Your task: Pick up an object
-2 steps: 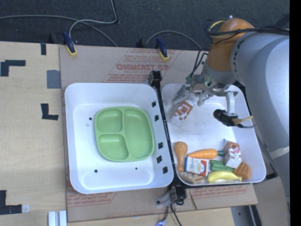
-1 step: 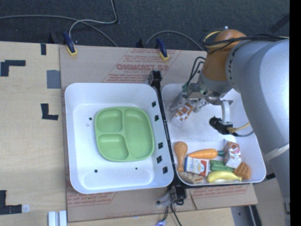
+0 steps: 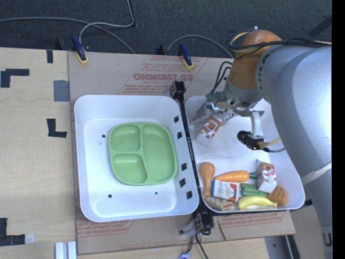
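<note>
The desk (image 3: 32, 144) is light wood with dark tape marks, and a brown cardboard sheet (image 3: 151, 74) printed in red lies on it under both bins; two blue-and-yellow clamps (image 3: 80, 52) pin the sheet's far edge, beyond which dark carpet (image 3: 64, 4) carries a loose cable. The left bin (image 3: 86, 112) holds a green divided plate (image 3: 143, 152), lying flat near its centre. The right bin (image 3: 294, 174) holds a cluster along its near edge: a carrot (image 3: 233, 176), a small carton (image 3: 225, 189), a yellow banana (image 3: 256, 202), a brown-and-white box (image 3: 266, 176) and an orange wedge (image 3: 278, 195), all touching or just beside one another. The end effector (image 3: 214, 111) hangs over the far left part of the right bin, and a small orange-and-white carton (image 3: 209, 128) sits tilted directly beneath it. The carton appears to be clamped between the fingers, though the contact point is partly hidden.
</note>
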Controlling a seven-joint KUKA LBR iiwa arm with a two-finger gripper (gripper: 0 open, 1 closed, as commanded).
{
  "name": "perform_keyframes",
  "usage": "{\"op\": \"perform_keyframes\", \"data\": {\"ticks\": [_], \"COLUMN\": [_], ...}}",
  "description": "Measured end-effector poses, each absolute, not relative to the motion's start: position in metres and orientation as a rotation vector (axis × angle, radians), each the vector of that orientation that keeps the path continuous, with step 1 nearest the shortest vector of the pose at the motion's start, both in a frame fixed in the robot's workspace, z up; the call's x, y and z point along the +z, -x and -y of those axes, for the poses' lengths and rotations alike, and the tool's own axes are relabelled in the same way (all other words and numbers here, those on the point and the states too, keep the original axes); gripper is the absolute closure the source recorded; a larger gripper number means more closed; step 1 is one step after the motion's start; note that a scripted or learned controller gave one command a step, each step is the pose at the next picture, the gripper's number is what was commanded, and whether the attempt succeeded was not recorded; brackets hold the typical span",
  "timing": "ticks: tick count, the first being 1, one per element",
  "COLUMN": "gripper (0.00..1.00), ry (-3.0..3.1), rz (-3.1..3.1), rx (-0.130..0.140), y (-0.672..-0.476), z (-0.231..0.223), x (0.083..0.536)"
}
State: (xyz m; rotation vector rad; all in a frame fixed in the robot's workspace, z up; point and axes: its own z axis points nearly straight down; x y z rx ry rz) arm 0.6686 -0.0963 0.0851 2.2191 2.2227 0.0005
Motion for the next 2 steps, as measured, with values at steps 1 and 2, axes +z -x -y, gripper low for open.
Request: {"op": "perform_keyframes", "data": {"ticks": [1,2], "gripper": [1.00,1.00], "ry": [-2.218,-2.218], "rz": [-2.223,-2.225], "rx": [0.001,0.001], "y": [-0.669,-0.635], "z": [0.096,0.037], "x": [0.095,0.185]}}
